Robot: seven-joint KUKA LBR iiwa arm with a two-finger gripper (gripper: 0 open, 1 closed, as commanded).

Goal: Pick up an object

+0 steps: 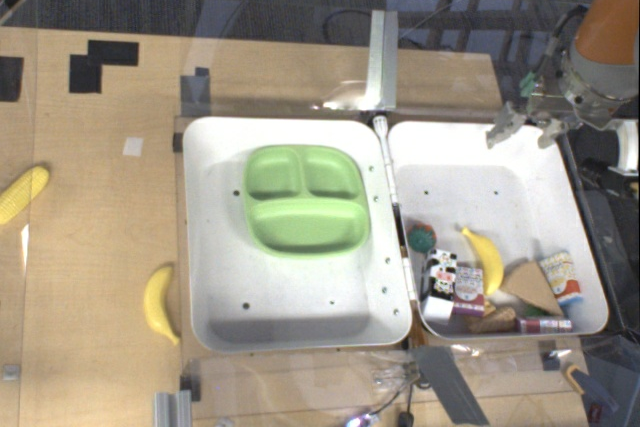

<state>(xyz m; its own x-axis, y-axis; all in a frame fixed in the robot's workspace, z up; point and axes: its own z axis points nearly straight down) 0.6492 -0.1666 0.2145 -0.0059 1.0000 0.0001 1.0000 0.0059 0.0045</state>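
The tool (522, 127) hangs over the far edge of the right bin (500, 187), fingers spread, pinching nothing. The objects crowd that bin's near end: a banana (487, 258), a cow-print carton (441, 274), a green ball (421, 238) and a tan wedge (530, 287). A green divided plate (305, 198) sits in the left bin (215, 245).

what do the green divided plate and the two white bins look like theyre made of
Green divided plate: probably moulded plastic, matte to satin; even colour, soft rounded compartment edges, only faint sheen.
Left white bin and right white bin: likely formed plastic or coated sheet, smooth and slightly glossy; rounded corners, soft highlights, small dark dots that could be holes or fasteners.
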